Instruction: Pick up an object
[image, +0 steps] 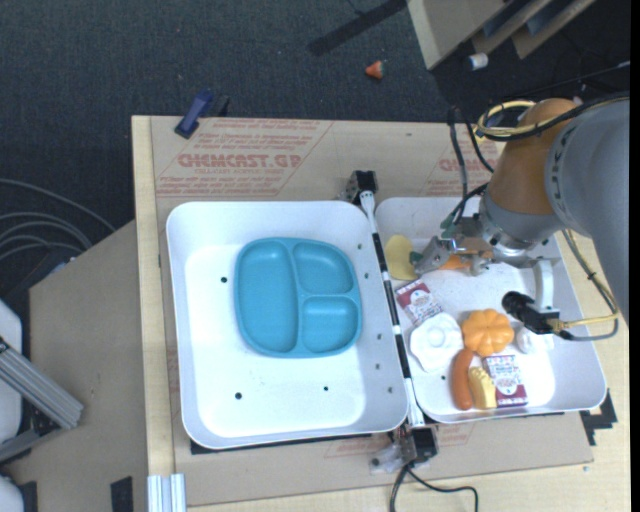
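Gripper (452, 252) is sitting low in the far-left part of the right bin (580, 385), tips down by a small orange piece (452, 265) and near the pale yellow item (400, 256); can't tell whether it's gripping anything, too much metal and shadow at the tip. Nothing is visibly lifted, so I'm judging the pick as not done yet: this looks like the reach/descend stage, with grasp and lift left to go. Candidate objects are all lying in the right bin: red-and-white packet (414, 298) just below the tool, white fried-egg toy (436, 341), orange pumpkin (487, 330), hot dog (461, 378) and a red boxed snack (505, 379) toward the near edge. Arm (590, 160) is coming in from the right, orange band (525, 170) above the wrist, wrist pitched down and toward the bin divider. Cables are looping over the wrist. Left bin (195, 380) is holding just the blue divided tray (297, 296), well apart from the tool.
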